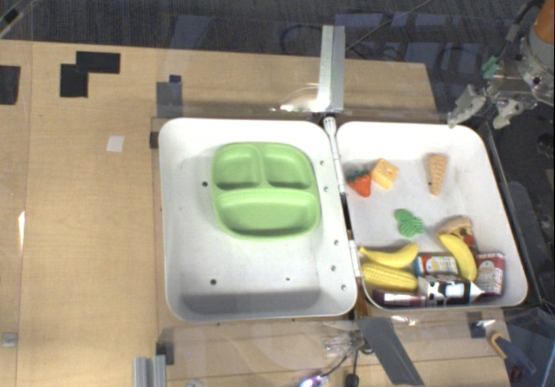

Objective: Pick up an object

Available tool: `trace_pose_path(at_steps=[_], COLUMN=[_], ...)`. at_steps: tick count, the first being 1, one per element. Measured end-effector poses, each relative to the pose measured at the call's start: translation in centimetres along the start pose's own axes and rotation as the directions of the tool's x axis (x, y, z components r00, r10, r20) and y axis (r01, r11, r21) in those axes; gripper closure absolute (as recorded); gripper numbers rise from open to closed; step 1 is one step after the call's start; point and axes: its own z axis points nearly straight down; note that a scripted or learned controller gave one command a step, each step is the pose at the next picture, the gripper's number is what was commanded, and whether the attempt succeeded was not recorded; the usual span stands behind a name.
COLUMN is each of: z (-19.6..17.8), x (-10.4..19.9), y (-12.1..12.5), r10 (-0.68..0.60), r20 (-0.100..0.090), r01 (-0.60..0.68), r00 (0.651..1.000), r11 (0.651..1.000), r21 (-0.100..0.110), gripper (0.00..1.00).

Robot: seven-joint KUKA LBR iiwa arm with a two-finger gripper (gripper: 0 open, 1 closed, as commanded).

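My gripper (481, 109) hangs above the far right corner of the right bin (486, 151), its two fingers spread with nothing between them. Below it in the bin lie an ice cream cone (436, 173), a yellow cheese wedge (385, 173) and a red-orange piece (360, 185). A green broccoli floret (408, 222) sits mid-bin. Piled along the near edge are two bananas (390, 255) (460, 255), a corn cob (388, 277), a dark bottle (444, 292) and a red can (491, 273).
The left bin (186, 203) holds a green divided plate (263, 187). A metal post (333, 68) rises behind the divider between the bins. Wooden bench surface spreads to the left.
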Motion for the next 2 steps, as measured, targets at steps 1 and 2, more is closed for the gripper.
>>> trace_pose_path(at_steps=[1,2], z=[10.5,17.8], x=[4.4,9.9], y=[-1.7,-0.1], r10=[0.063,0.008], r20=[-0.001,0.000], r01=[-0.063,-0.008], r00=[0.998,1.000], r11=[0.998,1.000], r21=[0.003,-0.004], gripper=[0.00,0.00])
